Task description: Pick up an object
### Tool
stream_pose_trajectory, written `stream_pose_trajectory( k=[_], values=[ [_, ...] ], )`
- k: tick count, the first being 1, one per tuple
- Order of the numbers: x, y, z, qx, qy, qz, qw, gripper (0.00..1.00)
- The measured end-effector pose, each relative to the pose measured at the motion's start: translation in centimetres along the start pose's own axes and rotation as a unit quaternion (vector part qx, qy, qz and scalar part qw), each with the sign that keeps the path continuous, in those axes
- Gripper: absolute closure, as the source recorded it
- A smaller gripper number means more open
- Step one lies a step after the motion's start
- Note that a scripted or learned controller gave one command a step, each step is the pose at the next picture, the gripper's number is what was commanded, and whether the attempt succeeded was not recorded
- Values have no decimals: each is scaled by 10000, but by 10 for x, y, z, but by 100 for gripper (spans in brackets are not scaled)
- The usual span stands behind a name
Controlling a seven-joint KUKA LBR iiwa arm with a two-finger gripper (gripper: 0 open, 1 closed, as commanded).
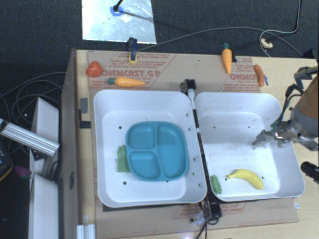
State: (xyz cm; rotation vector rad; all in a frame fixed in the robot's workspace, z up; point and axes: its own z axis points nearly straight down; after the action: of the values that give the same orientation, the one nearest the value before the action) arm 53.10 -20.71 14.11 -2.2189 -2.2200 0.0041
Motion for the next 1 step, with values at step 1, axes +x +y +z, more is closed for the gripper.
stream_pose_trajectory(
  k=[1],
  values=[
    [5,-43,57,-25,-2,-1,10000,0]
  ],
)
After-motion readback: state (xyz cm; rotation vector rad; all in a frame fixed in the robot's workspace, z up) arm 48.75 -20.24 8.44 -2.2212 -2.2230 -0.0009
